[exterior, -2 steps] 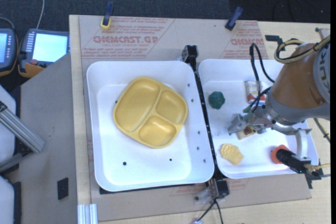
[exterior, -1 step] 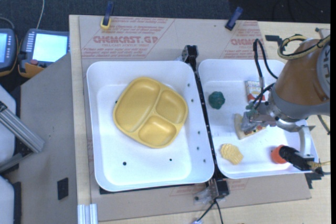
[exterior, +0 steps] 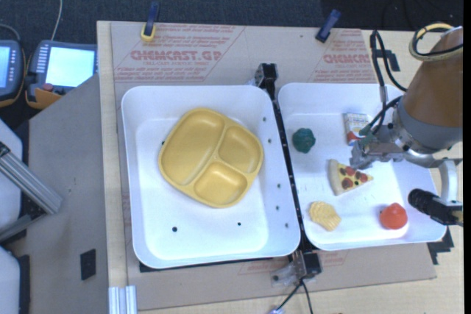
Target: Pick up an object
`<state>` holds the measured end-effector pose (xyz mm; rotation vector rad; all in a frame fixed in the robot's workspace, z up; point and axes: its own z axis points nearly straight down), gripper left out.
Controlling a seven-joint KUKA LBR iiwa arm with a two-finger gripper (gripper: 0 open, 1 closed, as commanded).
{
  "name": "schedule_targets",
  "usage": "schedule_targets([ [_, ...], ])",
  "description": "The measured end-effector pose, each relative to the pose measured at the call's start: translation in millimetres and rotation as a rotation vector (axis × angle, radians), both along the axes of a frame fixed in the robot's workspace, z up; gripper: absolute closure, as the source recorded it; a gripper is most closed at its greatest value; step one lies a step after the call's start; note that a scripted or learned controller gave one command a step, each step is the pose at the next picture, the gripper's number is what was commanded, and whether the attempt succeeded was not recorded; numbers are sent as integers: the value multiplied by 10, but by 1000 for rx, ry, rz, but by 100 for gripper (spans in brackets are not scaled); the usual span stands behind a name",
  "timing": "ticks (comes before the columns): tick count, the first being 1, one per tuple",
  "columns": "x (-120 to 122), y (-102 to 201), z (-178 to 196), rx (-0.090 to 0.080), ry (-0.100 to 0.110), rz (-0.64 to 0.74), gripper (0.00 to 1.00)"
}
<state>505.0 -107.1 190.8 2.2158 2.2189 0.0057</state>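
White plastic forms the two shallow bins we see side by side on the bench (exterior: 118, 158), which is covered with printed brown board. In the left bin (exterior: 140, 180) lies a yellow divided plate (exterior: 211, 157), set at a slant, with three compartments. The right bin (exterior: 324, 103) carries the small things: a dark green round toy (exterior: 303, 139) near its left wall, a toy pizza slice (exterior: 347, 176) about in the middle, a pale yellow ridged piece (exterior: 324, 215) near the front rim, a red tomato-like toy (exterior: 394, 216) toward the front right corner, and a small white and red packet (exterior: 355, 126) farther back.

We see the grey arm (exterior: 434, 95) reaching in from the right over the right bin, with dark cables looping beside it. Its end effector (exterior: 366, 151) sits low between the packet and the pizza slice, just above the slice's upper edge and near the packet's lower end. We cannot tell whether it is open or closed, nor whether it touches either thing; nothing visibly sits in its grip. The green toy, the yellow piece and the red toy lie well apart from it.
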Motion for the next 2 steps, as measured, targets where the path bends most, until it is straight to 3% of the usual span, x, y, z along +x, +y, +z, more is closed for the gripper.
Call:
schedule_targets([
  [1,-85,-33,518,-1,0,-1,100],
  [2,-75,-35,669,0,2,0,100],
])
